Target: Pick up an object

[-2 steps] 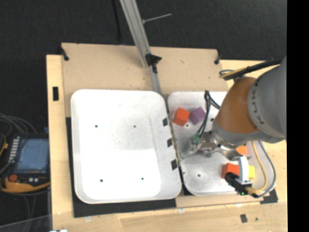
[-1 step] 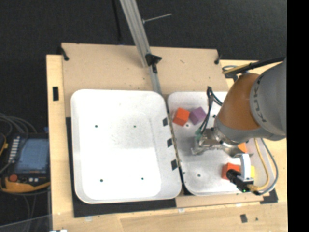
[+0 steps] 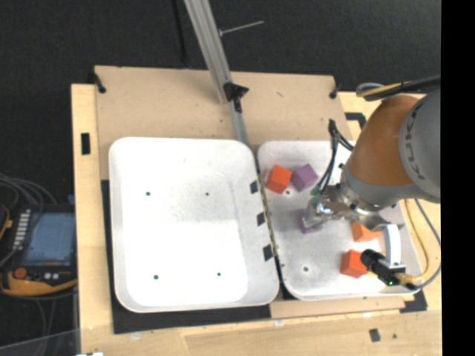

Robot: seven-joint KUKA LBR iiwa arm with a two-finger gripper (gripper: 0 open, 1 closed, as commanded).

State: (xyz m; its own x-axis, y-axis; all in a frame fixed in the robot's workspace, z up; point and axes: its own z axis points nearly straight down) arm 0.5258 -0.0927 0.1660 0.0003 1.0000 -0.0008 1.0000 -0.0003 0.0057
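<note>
On the table (image 3: 185,102), the right bin (image 3: 312,284) is the landmark. The arm (image 3: 386,150) covers its right part. Inside lie orange blocks (image 3: 279,179), a purple cube (image 3: 303,176), and at centre the gripper (image 3: 315,217), clenched on a small purple piece (image 3: 308,223).

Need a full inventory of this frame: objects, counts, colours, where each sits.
orange blocks: 3; one near the far-left part of the right bin, one near its front-right corner, one partly hidden under the arm at the right
purple blocks: 2; one beside the far orange block, one at the gripper tip in mid-bin
white bins: 2; left bin, right bin, side by side on the bench
bench: 1, tan board
metal pole: 1, grey, slanting in from the top
handheld screen unit: 1, far left, off the bench
arm: 1, grey with orange band
gripper: 1, over the right bin
</note>
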